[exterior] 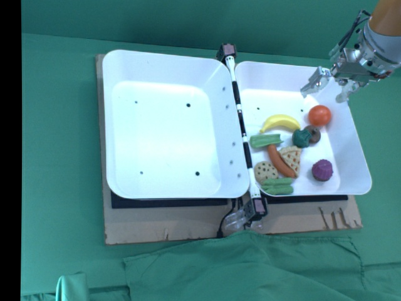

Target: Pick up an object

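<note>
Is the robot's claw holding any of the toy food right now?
No. The gripper hangs open above the right white bin, nothing between its jaws. The round orange-red tomato toy lies just below it, untouched.

The arm (383,17) is seen reaching in from the upper right, its orange band above the grey wrist. The gripper (330,85) is pointed down and leftward, its two fingers (312,82) spread apart, with nothing held between them.
</note>
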`<move>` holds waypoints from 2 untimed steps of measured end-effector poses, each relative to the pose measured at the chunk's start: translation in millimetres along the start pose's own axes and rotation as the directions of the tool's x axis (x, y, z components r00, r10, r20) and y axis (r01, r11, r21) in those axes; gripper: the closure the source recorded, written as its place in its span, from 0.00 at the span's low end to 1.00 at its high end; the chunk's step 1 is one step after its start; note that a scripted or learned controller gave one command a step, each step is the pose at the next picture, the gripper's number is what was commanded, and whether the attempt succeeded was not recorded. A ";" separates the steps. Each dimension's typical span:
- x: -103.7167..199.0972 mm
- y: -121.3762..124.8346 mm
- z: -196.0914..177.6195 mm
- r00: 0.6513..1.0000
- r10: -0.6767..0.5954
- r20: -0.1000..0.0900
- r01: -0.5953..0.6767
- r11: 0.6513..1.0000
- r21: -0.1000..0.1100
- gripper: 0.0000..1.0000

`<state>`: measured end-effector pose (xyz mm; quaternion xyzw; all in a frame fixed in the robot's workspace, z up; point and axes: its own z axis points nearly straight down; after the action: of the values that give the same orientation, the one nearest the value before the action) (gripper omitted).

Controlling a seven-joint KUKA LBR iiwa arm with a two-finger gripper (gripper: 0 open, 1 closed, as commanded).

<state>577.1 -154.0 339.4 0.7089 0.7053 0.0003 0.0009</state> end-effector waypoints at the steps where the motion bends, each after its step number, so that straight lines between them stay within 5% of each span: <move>1: -1.4 0.9 -13.0 1.000 0.003 0.003 -0.003 1.000 -0.007 1.00; 2: -1.4 0.8 -12.6 1.000 0.004 0.004 -0.004 1.000 -0.006 0.00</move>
<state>577.9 -155.4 352.0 0.7102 0.7040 0.0010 0.0041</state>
